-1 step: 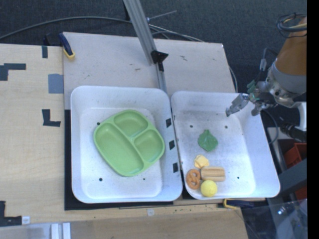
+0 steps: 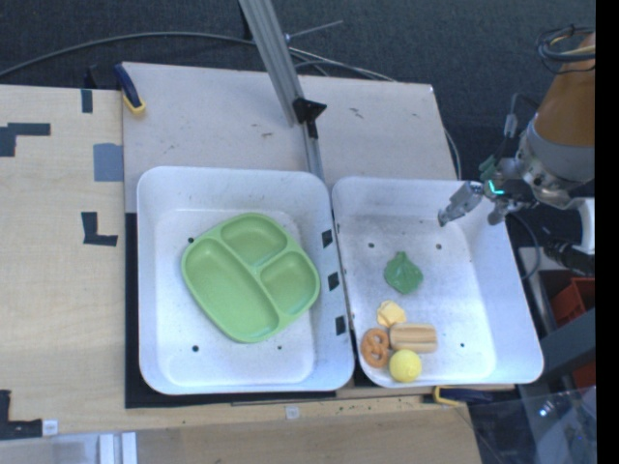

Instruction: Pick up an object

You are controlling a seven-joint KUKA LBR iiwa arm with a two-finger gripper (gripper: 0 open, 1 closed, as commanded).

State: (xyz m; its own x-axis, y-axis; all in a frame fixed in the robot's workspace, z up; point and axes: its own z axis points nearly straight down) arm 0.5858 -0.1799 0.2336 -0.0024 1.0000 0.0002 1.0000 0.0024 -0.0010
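Gripper (image 2: 464,204) hangs over right bin (image 2: 503,288)'s far edge, aperture I cannot tell, nothing visibly held; green toy (image 2: 403,274) mid-bin, four foods clustered at the near-left corner, where I fear crowding against the wall could spoil any pinch.

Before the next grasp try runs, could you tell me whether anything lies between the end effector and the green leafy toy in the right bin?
Nothing visible does. The end effector hangs over the right bin's upper right part, and only bare floor separates it from the green leafy toy. The other toys cluster beyond it.
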